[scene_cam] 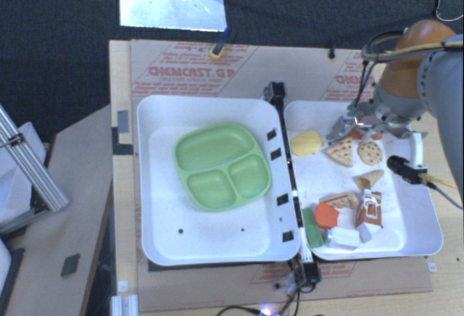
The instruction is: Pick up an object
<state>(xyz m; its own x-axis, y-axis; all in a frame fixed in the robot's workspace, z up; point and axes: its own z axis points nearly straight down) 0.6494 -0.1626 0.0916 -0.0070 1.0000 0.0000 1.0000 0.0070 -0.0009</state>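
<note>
My gripper (341, 132) hangs low over the back of the right bin (424, 238), its fingers (336, 135) pointing left and down. Just left of it lies a yellow lemon-shaped piece (305, 142). Directly below it rest a pizza-slice toy (341, 153) and a round cookie (370, 153). Nothing shows between the fingers. Further forward lie a tan wedge (370, 179), an orange-and-white carton (370, 209), a red-orange piece (326, 215), a green stick (312, 227) and a white block (344, 237).
The left bin (156, 235) holds a green divided tray (222, 166). A black clamp strip (284, 162) runs between the two bins. The arm's grey wrist and orange band (420, 61) loom over the right bin's back right corner.
</note>
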